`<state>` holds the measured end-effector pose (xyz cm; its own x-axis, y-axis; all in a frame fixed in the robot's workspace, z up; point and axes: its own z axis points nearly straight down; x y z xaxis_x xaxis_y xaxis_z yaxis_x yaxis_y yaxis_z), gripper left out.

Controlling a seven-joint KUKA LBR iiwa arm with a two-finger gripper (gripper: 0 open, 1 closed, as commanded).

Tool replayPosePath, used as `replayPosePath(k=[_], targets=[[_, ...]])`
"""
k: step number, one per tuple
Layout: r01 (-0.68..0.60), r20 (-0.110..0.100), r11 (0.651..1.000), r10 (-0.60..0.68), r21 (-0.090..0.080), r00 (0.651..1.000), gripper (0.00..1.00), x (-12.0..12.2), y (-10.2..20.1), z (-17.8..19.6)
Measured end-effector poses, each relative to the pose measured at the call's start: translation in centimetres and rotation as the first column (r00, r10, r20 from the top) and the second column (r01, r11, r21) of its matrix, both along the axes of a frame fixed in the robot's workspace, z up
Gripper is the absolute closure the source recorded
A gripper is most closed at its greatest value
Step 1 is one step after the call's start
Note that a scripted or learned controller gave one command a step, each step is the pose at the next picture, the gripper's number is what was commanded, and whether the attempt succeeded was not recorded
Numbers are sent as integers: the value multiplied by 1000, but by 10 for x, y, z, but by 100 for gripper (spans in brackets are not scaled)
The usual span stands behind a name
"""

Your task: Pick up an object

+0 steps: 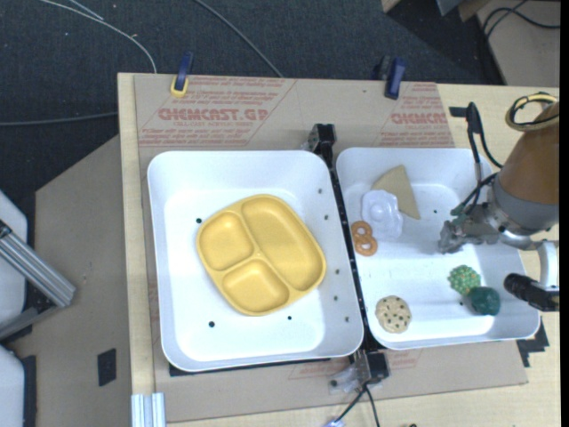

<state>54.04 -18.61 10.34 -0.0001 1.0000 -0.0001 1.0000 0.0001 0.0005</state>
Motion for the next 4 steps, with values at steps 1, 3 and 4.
replayPosePath(k=[1, 3, 4], targets=[[0, 5, 1000, 0, -3, 1000, 100, -4, -1, 44], [-1, 2, 1000, 1, -2, 1000, 100, 7, 4, 101], [-5, -3, 1000, 5, 3, 1000, 100, 5, 53, 100]])
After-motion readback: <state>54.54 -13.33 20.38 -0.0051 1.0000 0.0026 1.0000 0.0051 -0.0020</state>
